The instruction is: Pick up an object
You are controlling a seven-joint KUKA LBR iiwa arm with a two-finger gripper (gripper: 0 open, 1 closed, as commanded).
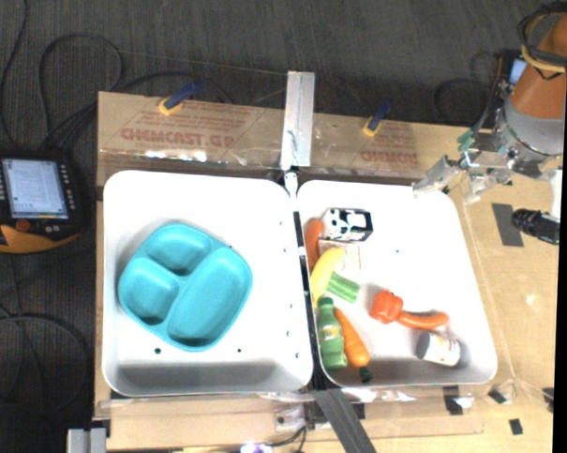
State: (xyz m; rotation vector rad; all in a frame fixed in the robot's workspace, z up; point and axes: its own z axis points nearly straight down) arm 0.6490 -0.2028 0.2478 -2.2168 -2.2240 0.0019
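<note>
You see the bench (505,306) from above, bearing two shallow white bins side by side. The arm (543,82) enters at the top right corner of the view, its orange band at the frame's edge. The gripper (459,180) hangs just off the far right corner of the right bin (469,276), above the bench rather than above the bin's contents. Its two fingers stand spread wide, with nothing between them.

In the left bin (125,195) lies a blue divided plate (184,284) with three compartments, roughly central, a little toward the near edge.

The things available for picking all lie in the right bin. Along its left wall, from far to near: a black-and-white patterned object (347,225) near the far edge; a red-orange piece (312,239) just beside it; a yellow banana-like piece (323,270); a light green block (343,289) touching the yellow piece; a dark green piece (331,336); and an orange carrot (354,340) lying beside the dark green piece, near the bin's near left corner. Toward the middle right you find an orange-red toy with a curved tail (404,312), and just beside it, nearer the near right corner, a small white and grey bottle-like object (439,349) on its side.

A handheld control pendant (30,196) rests on the dark floor beyond the bench's left edge.
</note>
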